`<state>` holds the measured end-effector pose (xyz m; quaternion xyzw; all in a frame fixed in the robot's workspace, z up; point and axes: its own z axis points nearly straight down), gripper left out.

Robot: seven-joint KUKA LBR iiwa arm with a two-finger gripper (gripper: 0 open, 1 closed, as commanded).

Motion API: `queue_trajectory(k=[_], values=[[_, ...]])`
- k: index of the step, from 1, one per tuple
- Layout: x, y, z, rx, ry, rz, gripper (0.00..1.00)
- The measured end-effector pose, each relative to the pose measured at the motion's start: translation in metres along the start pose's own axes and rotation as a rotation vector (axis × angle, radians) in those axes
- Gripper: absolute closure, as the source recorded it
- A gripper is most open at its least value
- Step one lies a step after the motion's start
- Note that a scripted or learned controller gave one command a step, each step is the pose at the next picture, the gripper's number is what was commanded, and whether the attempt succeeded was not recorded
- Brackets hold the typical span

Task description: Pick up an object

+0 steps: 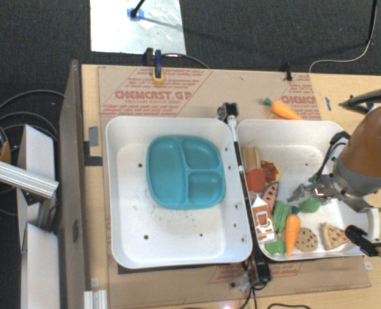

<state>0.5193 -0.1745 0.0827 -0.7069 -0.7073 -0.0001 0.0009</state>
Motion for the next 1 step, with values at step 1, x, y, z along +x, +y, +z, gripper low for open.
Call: queue_trajectory(k=[1], values=[[-0.0006,0.0018,-0.0125,-0.006,-0.002,-0.001,1.00]])
